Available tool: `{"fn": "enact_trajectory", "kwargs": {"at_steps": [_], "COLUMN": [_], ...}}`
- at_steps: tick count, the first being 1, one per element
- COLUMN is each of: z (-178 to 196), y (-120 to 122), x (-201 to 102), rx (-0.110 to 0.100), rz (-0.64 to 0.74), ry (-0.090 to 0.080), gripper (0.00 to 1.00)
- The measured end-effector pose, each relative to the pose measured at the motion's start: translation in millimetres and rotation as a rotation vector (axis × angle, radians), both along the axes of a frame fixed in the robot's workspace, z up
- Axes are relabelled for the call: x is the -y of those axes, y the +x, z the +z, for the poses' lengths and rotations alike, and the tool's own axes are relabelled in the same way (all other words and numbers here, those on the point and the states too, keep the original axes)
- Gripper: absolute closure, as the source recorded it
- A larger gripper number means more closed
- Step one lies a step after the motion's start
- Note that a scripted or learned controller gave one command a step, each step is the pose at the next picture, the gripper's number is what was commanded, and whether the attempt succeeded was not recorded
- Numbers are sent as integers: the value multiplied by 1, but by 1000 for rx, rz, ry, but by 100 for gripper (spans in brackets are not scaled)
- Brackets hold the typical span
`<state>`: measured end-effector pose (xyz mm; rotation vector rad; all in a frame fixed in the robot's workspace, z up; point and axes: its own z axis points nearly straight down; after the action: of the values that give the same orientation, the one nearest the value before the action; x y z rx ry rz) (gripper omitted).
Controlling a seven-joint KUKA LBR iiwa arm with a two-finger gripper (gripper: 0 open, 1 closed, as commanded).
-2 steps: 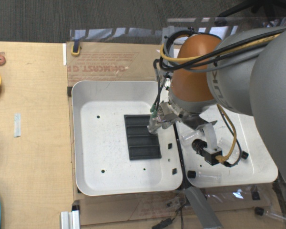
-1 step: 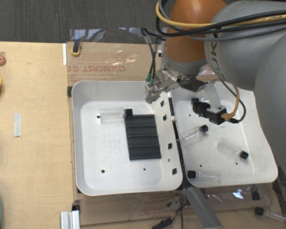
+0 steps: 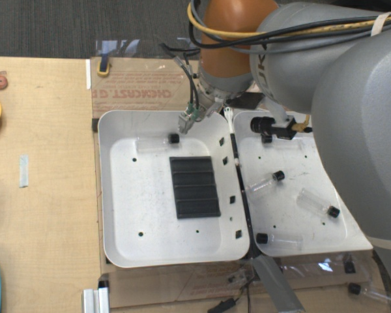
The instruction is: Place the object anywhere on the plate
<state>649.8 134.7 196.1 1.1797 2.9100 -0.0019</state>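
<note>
Hovering over the left bin's (image 3: 117,194) far edge, the gripper (image 3: 188,119) is seen above a small black-capped vial (image 3: 158,143) — grip state cannot be told. The black ridged plate (image 3: 194,186) lies just beside; a centred, gentle release is advised.

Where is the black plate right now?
The black plate lies flat near the middle of the left bin, toward its right wall, just below a small black-capped tube.

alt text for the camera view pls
The grey arm's pincer hovers over the left white bin, near a small black-capped vial and above a black ribbed plate. More clear vials lie in the right bin.
</note>
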Motion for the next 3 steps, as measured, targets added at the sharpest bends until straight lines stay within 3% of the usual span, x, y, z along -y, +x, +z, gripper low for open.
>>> {"fn": "enact_trajectory", "kwargs": {"at_steps": [1, 2, 3], "z": [64, 59, -49], "y": [-12, -13, 2], "x": [-39, -85, -93], "rx": [2, 3, 2], "rz": [462, 1160, 1080], "ry": [1, 1, 2], "gripper": [100, 100, 100]}}
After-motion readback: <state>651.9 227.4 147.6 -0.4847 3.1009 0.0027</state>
